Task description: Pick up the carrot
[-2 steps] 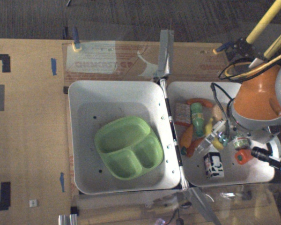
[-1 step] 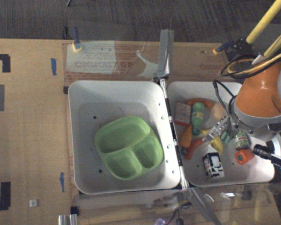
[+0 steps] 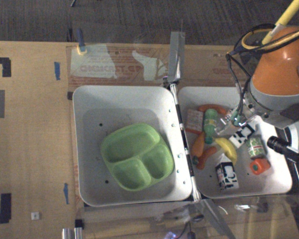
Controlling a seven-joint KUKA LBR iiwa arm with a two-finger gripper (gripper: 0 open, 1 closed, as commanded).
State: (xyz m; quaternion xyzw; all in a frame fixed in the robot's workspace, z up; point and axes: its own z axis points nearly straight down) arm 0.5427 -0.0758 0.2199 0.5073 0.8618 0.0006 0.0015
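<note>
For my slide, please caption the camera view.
Gripper above toy food, near carrot, in right bin; green tray in left bin.

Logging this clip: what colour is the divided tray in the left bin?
Light green; the divided tray shows clearly in the camera view.

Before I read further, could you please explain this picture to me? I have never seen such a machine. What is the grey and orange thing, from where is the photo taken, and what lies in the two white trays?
The photo comes from one fixed camera above a bench, looking down at a slant. The grey and orange shape is a robot arm reaching in from the right. Its gripper is low over the right bin; I cannot see anything between its fingers.

The left bin holds a green divided plate. The right bin holds toy food crowded together: an orange carrot near its left wall, a green bottle, a yellow banana, a small milk carton and some others. The carrot lies in the bin, not picked up.
</note>
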